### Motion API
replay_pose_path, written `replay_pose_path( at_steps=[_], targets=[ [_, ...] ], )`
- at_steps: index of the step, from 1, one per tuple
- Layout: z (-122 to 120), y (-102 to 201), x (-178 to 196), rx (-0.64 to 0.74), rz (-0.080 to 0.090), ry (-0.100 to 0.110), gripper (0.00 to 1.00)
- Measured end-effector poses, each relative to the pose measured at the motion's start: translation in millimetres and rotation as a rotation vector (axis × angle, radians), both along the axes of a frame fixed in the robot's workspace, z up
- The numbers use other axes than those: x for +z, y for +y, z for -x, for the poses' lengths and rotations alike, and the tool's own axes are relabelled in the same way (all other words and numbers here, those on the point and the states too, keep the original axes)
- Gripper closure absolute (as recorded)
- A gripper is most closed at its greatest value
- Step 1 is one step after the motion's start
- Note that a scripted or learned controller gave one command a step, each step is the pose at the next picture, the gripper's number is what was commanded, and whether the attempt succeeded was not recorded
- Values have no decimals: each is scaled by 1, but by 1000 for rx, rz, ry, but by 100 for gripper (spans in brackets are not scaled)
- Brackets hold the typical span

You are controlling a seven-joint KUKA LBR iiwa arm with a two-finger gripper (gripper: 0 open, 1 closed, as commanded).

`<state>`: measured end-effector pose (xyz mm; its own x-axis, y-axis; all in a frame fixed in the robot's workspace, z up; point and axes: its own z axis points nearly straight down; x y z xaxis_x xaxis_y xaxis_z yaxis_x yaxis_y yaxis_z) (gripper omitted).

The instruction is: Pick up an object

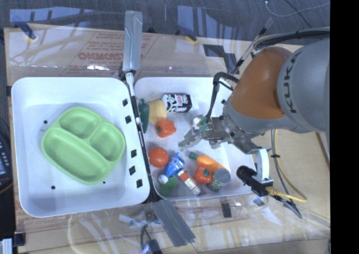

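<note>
The gripper hangs low in the right bin, its fingers spread with nothing between them, above bare floor beside the carrot. Nearby lie an orange pepper, a tomato and a blue bottle. Closing here may catch nothing; reaching for the crowded pile risks nudging neighbours away or pinching two

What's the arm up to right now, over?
Gripper low over right bin, nothing seen held. Carrot, tomato just below it. Green plate in left bin.
</note>
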<state>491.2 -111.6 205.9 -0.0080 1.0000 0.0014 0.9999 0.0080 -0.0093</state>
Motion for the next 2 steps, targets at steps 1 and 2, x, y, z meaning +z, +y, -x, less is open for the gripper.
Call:
replay_pose_path(
  at_steps=[1, 2],
  targets=[
    [-20, 27, -18, -168, 3, -3, 0],
    [-25, -46, -6, 104, 1, -4, 0]
  ],
)
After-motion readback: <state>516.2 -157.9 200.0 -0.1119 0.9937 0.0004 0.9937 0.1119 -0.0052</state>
